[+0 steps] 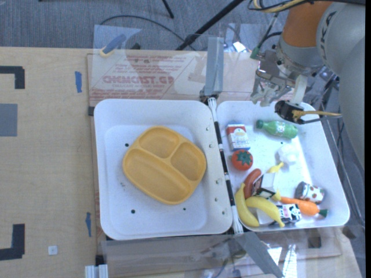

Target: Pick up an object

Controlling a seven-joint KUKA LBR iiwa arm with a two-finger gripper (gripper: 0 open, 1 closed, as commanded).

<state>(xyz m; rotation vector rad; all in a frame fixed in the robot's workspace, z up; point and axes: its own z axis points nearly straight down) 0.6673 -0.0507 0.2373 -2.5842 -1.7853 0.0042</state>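
I see two matt white plastic bins (110, 155), faintly speckled. In the left one lies a smooth yellow plastic tray (164, 164). The right holds glossy plastic toy food: green bottle (278, 128), red tomato (243, 159), banana (250, 208). The bench (46, 155) looks like pale wood.

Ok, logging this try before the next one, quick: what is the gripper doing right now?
Gripper: above the back edge of the right bin, nothing between its fingers; open or shut cannot be told.
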